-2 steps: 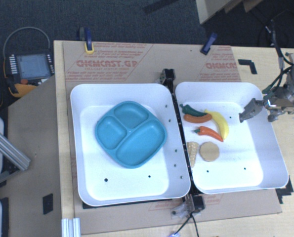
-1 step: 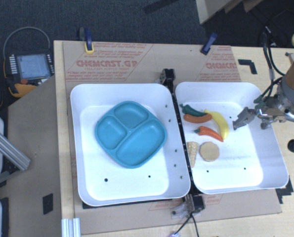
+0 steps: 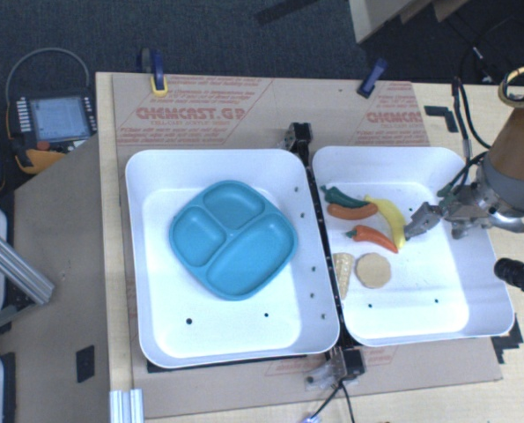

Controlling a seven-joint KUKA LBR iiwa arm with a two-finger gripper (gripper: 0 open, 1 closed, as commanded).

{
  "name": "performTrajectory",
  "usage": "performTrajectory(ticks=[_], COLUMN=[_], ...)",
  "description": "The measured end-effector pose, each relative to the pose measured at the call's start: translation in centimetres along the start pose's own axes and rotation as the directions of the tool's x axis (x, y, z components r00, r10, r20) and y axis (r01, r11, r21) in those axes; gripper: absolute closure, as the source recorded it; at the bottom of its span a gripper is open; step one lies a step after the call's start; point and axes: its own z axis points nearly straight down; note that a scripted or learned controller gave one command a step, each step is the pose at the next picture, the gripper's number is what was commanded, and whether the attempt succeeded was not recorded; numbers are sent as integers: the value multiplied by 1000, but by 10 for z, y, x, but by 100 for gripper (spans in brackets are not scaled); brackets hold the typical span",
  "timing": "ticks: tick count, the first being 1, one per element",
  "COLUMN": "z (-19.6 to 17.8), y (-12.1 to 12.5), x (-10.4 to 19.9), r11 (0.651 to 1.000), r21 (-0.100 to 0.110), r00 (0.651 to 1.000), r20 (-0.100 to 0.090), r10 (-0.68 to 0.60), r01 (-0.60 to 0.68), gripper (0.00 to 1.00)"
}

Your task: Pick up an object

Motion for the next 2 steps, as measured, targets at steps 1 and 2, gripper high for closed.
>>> performTrajectory(ticks=[1, 2], z=[57, 43], y=[-10, -7], x=[-5, -5], r11=[1000, 1000], r21=[4, -5], r00=[1000, 1000], r20=[-2, 2], r10=[1, 1], r01=[-1, -1], gripper=[0, 100])
